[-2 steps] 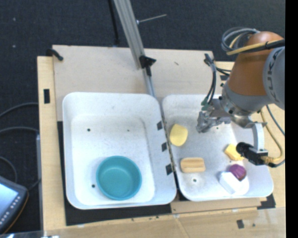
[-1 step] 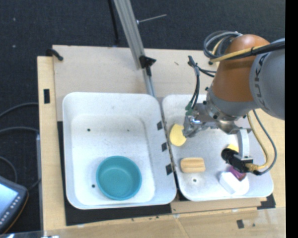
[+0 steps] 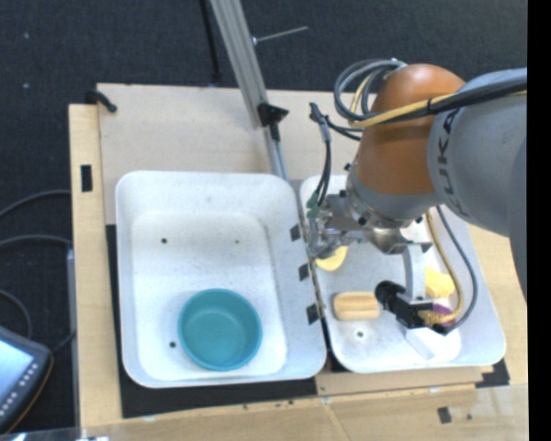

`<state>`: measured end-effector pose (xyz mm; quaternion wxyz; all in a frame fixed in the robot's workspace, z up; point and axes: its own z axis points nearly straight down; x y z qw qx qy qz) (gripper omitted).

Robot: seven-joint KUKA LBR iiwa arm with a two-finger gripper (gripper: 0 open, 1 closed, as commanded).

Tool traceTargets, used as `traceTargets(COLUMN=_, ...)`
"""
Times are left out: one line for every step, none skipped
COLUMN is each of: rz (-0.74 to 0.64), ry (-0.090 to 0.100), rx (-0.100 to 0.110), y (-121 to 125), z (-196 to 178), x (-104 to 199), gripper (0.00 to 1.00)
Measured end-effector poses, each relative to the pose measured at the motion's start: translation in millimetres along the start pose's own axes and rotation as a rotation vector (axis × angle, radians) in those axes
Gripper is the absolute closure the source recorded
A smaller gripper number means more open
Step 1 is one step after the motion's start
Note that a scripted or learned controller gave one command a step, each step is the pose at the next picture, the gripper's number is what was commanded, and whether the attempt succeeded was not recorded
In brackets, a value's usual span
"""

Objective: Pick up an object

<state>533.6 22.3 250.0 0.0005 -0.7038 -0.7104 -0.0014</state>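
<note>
My gripper (image 3: 325, 239) hangs low over the left edge of the right bin (image 3: 482, 338), under the orange wrist band. A small yellow object (image 3: 331, 261) lies just below it, partly covered by the gripper. I cannot tell whether the two touch. A tan, loaf-shaped block (image 3: 355, 306) lies flat on the bin floor a little nearer the front. In the left bin (image 3: 147, 200) a teal bowl (image 3: 219, 328) stands upright near the front.
A small purple thing (image 3: 442, 315) and a white piece (image 3: 433, 342) lie at the front right of the right bin. A slanted metal rail (image 3: 241, 53) rises behind the bins. The arm covers the back of the right bin.
</note>
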Motion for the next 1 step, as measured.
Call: traceTargets(rz=0.000, ry=0.000, rx=-0.001, y=-7.5, z=-2.6, x=57.5, gripper=1.00)
